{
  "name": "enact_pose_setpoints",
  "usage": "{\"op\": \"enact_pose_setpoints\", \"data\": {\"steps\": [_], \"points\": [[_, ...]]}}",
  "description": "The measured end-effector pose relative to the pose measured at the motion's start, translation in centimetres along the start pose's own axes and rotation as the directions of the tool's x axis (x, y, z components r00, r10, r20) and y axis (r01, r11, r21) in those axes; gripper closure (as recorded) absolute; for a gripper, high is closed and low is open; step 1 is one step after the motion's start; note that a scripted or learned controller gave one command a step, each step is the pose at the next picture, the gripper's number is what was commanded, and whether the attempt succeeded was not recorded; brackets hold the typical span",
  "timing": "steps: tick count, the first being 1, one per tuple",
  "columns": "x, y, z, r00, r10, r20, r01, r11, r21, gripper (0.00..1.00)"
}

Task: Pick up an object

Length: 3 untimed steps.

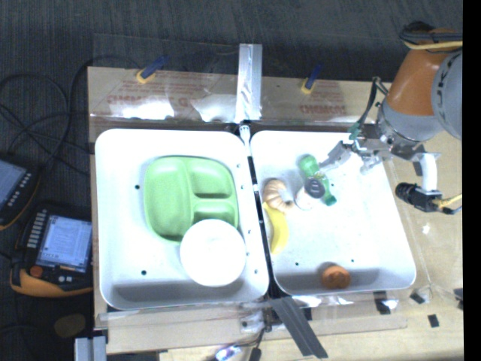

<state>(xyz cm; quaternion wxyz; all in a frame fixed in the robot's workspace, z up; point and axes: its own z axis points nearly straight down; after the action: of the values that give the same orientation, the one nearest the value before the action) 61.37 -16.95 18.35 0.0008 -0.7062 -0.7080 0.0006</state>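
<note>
Gripper hangs over the right bin, just beside the green bottle near the bin's upper middle; whether it is released or clenched I cannot tell. Nothing appears lifted, so the pick seems not yet done. A banana, a tan shell-like object and an orange ball also lie in that bin.

Off the bench's left edge lie a tablet and dark cables — on grey carpet.
</note>
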Motion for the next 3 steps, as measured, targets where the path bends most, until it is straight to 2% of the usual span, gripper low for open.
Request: {"op": "enact_pose_setpoints", "data": {"steps": [1, 2, 3], "points": [[-0.3, 2.4, 9.4, 1.000, 0.019, 0.006, -0.019, 1.000, -0.010, 0.00], [-1.8, -2.2, 9.4, 0.998, 0.069, 0.004, -0.069, 0.998, -0.010, 0.00], [-1.8, -2.1, 8.4, 0.998, 0.068, 0.003, -0.068, 0.998, -0.013, 1.00]]}}
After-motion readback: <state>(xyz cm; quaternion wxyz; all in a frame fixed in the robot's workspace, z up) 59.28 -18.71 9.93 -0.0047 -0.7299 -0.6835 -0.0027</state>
